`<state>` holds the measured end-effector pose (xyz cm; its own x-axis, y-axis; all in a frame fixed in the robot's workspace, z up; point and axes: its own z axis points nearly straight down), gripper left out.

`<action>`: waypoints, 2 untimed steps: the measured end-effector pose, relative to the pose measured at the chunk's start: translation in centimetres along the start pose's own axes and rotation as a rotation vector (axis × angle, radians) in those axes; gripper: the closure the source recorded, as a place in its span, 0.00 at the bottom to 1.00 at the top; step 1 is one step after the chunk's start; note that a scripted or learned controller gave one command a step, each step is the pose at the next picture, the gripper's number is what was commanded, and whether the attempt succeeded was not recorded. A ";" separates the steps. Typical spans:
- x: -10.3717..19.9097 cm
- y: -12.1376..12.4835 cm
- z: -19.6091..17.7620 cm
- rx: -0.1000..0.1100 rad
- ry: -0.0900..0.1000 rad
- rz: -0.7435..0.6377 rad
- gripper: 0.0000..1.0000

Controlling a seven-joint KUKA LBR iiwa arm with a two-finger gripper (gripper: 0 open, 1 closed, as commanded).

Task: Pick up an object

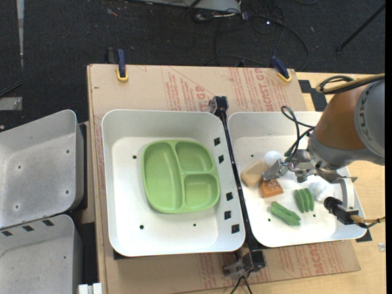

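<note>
Camera view: cardboard-topped bench (pixel 184 81) (two white bins (pixel 122 182)), dark floor (pixel 61 23)

A robotics lab: clamped cardboard bench (pixel 184 81), white bins (pixel 116 182), loose floor cables (pixel 288 23).

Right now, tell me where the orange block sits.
The orange block lies in the right bin, left of centre, just below the tan piece and up-left of the two green pieces, with the claw directly above it.

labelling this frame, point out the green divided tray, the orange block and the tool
green divided tray (pixel 181 176), camera view, middle divider
orange block (pixel 271 189), camera view, top face
tool (pixel 274 170), camera view, tip above the block
</note>
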<state>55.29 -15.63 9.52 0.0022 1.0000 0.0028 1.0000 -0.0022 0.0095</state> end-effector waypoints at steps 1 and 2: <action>0.1 0.3 -1.4 -0.007 -0.001 -0.003 1.00; 0.0 0.5 -5.7 0.005 -0.004 -0.005 1.00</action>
<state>55.76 -15.60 15.20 -0.0025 1.0000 -0.0013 1.0000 0.0026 0.0040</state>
